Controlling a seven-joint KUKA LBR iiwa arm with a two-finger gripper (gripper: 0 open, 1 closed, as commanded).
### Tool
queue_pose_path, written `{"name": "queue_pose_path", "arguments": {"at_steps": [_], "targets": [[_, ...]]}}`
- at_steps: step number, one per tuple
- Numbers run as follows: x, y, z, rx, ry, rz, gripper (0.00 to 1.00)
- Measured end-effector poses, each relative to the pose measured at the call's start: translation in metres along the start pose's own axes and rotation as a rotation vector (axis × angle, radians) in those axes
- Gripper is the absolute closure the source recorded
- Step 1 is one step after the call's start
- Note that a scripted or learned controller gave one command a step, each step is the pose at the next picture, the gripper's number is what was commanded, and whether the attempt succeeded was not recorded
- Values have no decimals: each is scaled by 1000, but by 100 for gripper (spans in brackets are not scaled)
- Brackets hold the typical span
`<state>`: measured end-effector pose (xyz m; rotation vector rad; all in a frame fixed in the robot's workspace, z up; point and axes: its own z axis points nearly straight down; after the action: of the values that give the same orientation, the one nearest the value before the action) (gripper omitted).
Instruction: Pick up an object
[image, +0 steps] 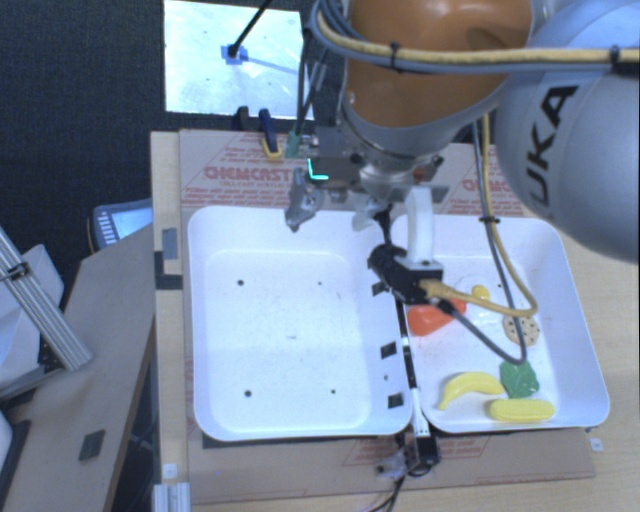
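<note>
I have the left shallow white bin (280, 330) beneath the pincer (300, 208), which hangs at its far rim; I cannot tell whether it is apart or together. Everything worth taking lies in the right shallow white bin (560, 285): an orange-red plastic lump (430, 320), a yellow toy banana (470, 387) and a green plastic piece (519, 378). I'd swing right, centre over the banana and close across its narrow width.
</note>
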<state>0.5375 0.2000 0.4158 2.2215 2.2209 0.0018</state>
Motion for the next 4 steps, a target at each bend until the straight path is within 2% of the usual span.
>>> {"name": "queue_pose_path", "arguments": {"at_steps": [1, 2, 3, 4], "targets": [[36, 29, -109, -12, 6, -8, 0], [31, 113, -120, -6, 1, 1, 0], [32, 110, -130, -4, 2, -3, 100], [34, 73, -40, 8, -3, -4, 100]]}}
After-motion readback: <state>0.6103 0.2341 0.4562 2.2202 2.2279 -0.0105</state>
